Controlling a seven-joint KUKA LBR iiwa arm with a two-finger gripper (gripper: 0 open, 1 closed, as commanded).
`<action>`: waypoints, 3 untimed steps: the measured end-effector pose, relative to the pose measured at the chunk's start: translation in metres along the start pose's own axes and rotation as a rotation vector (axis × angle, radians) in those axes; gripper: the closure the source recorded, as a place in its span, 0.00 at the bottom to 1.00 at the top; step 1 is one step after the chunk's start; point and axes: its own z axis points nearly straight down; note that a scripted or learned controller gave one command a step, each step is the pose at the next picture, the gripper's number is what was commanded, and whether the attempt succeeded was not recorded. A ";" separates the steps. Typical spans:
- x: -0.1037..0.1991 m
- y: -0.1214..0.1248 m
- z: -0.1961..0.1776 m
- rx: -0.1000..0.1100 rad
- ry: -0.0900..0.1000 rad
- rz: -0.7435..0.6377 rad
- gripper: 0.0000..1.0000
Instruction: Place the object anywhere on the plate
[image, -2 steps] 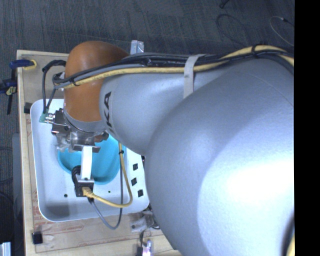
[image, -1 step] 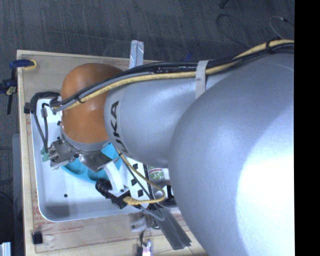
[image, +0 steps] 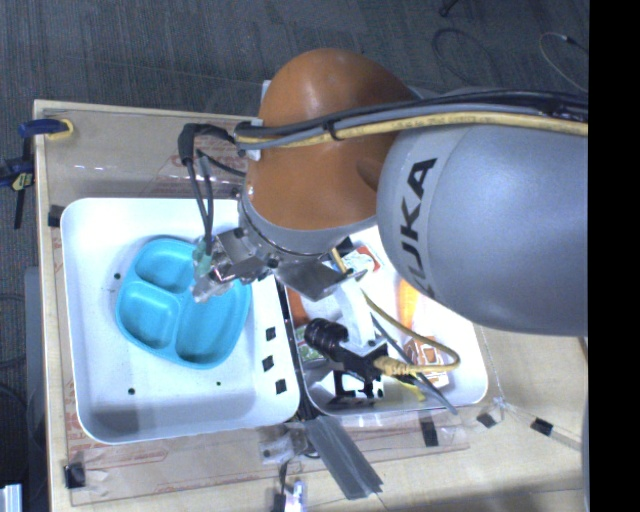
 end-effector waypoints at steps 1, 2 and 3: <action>-0.066 -0.023 -0.034 -0.001 0.000 -0.053 1.00; -0.155 -0.054 0.019 0.000 -0.001 -0.297 1.00; -0.130 0.035 0.075 0.003 0.000 -0.300 1.00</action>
